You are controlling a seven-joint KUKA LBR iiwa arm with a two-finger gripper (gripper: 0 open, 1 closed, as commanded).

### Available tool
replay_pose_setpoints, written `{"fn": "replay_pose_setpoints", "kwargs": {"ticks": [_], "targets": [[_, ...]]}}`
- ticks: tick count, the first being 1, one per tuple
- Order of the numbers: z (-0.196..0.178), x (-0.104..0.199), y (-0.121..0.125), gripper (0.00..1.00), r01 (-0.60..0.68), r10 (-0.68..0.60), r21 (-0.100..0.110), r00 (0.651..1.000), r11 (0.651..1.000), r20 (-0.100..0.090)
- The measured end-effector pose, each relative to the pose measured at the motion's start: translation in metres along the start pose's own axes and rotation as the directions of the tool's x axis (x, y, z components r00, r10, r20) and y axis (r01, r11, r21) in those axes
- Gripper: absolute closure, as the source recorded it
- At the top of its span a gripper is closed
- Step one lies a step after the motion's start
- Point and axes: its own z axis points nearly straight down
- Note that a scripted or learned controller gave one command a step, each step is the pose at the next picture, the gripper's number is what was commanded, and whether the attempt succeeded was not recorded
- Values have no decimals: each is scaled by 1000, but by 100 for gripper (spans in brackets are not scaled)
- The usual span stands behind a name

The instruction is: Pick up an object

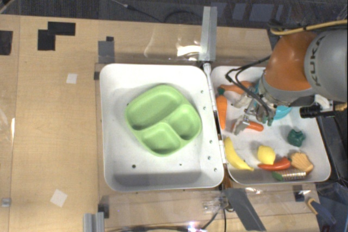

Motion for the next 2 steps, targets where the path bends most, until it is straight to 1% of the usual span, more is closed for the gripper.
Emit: {"fn": "replay_pose_setpoints", "kwargs": {"ticks": [1,2], "targets": [[-2,46,-27,0,-185,185,-1,983,983,1],[0,-1,8,0,-496,496,3,868,868,-3]]}}
